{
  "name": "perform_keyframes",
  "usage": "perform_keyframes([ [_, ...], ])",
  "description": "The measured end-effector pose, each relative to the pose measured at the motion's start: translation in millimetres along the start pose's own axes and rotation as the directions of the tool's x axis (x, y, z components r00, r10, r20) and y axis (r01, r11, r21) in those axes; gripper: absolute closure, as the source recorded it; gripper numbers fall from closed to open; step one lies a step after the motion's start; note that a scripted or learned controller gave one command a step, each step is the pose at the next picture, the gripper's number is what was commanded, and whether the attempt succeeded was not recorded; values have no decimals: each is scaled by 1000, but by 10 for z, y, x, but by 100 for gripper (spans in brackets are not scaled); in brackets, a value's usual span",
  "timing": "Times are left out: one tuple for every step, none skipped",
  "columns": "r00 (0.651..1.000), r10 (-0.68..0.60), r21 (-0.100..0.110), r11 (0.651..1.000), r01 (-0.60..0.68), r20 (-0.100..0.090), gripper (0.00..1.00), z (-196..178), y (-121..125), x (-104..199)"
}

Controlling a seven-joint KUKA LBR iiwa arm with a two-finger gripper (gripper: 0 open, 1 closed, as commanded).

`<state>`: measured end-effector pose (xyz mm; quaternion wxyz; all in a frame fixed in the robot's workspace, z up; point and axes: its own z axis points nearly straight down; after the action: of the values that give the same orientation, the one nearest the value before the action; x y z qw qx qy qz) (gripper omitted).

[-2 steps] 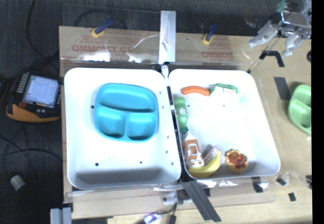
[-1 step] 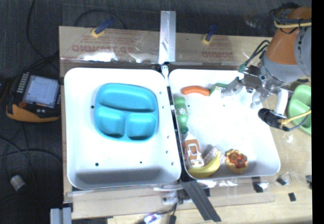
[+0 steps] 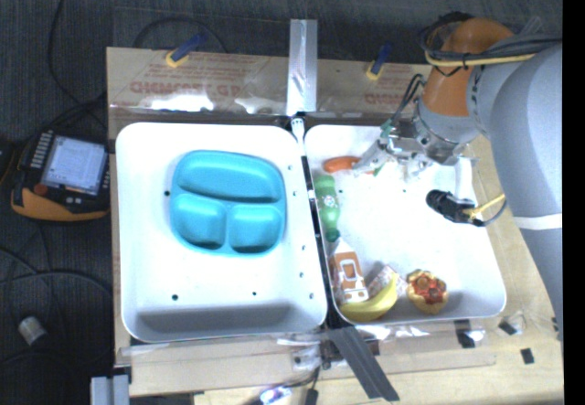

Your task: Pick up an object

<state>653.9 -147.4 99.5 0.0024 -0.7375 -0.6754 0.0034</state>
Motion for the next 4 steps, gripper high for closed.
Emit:
perform_keyframes([
  [995,102,0,995,-102,-7,0,-131,204,-644],
  [999,45,-3,999,-45,-13,0,69,241,-557],
  [998,62,-14,998,-62,0,0,113,191,-248],
  [994,-112,-17,994,112,4,0,112,-183,-506],
])
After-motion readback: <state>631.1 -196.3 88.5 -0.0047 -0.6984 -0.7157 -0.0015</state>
